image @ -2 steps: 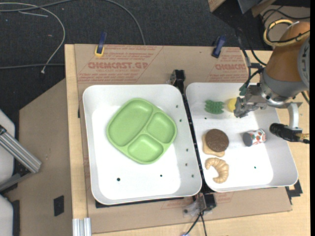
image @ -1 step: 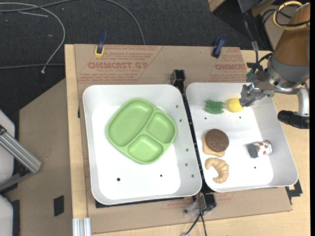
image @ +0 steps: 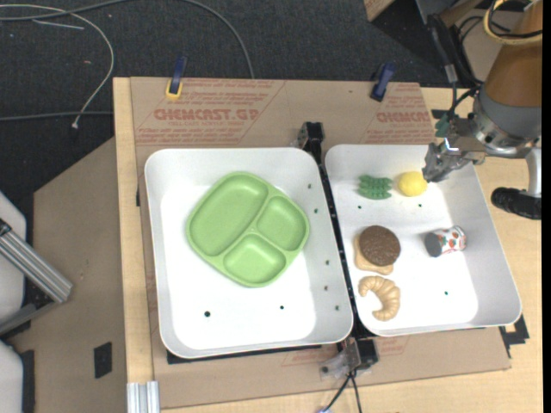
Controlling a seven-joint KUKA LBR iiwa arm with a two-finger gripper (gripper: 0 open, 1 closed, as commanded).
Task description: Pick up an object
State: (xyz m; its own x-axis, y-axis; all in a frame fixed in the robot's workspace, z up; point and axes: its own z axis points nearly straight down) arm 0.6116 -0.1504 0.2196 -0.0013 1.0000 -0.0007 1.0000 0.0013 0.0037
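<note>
1. The tool [image: 436, 167] hangs over the back of the right bin [image: 482, 308], just beside the lemon [image: 411, 183]; whether it is apart or together, I cannot tell.
2. The lemon lies between the tool and a green toy [image: 374, 187].
3. Nearer the front lie a brown patty [image: 378, 245], a croissant [image: 381, 296] and a small can [image: 444, 242].
4. The left bin [image: 172, 317] holds a green tray [image: 247, 228].
</note>
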